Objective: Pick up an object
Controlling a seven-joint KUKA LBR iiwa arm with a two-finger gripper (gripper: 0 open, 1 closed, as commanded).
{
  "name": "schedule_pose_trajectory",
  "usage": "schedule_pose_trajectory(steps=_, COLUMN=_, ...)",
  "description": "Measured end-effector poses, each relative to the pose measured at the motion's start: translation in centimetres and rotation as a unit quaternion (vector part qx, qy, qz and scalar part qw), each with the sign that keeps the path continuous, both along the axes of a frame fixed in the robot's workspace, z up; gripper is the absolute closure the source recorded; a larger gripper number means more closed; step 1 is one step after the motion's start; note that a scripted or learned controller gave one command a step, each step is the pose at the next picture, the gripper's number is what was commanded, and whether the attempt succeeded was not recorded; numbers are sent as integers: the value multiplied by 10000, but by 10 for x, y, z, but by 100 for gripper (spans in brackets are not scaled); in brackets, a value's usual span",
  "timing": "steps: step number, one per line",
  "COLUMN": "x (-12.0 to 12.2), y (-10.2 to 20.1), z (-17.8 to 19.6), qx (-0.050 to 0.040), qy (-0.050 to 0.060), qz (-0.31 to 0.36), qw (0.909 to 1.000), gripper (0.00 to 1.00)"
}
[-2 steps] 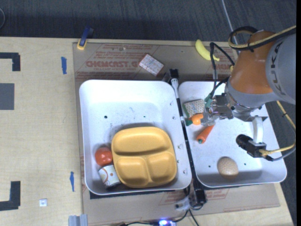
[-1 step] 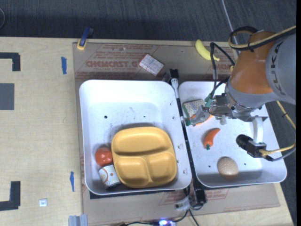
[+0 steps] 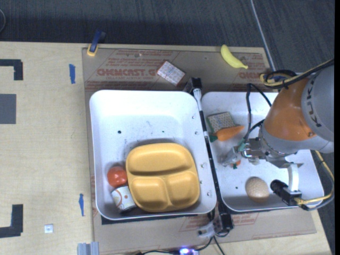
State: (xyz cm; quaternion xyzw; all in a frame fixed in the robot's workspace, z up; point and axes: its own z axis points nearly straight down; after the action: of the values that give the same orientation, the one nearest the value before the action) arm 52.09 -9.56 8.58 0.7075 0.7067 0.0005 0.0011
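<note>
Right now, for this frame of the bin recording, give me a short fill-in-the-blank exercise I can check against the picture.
1. The yellow divided tray lies in the ____ bin.
2. The carrot lies in the ____ bin.
3. The banana lies ____ both bins, on the cardboard.
4. The tan egg-shaped object shares its bin with the ____.

Missing words: left; right; outside; carrot

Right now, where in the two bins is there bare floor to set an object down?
Left bin: the far half is bare, behind the yellow tray. Right bin: crowded around the carrot and hand; a small patch left of the tan egg.
</note>
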Motion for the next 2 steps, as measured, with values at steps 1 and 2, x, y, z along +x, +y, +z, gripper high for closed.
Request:
schedule_pose_trajectory(steps=1, x=1, y=1, z=10, qx=1, qy=-19, qz=1, qw=10000, gripper=100)
schedule_pose_trajectory(steps=2, x=1, y=1, z=10, qx=1, qy=-19, qz=0, qw=10000, gripper=0)
